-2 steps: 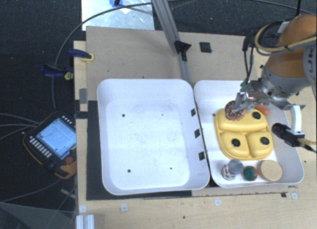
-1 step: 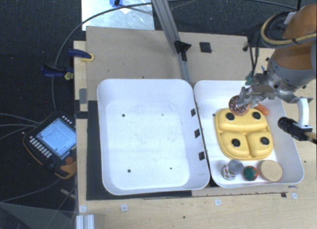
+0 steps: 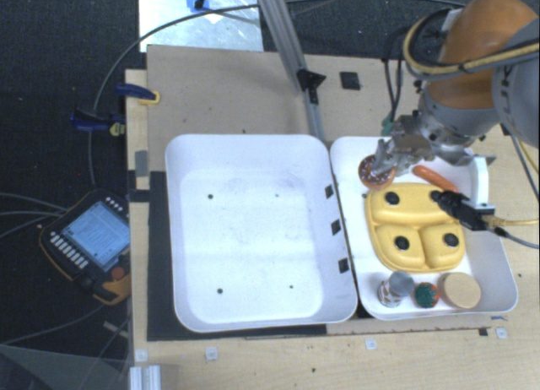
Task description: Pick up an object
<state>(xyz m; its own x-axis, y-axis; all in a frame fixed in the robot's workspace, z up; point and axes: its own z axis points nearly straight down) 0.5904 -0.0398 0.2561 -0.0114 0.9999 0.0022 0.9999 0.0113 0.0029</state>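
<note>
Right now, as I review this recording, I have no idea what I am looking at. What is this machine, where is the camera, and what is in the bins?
One camera looks down at a slant on a bench with two white bins. The grey arm with an orange band reaches in from the right; its gripper hangs over the right bin. There lie a yellow moulded piece, a round brown object, an orange stick, a tan disc and a green ball. I see nothing between its fingers.
</note>
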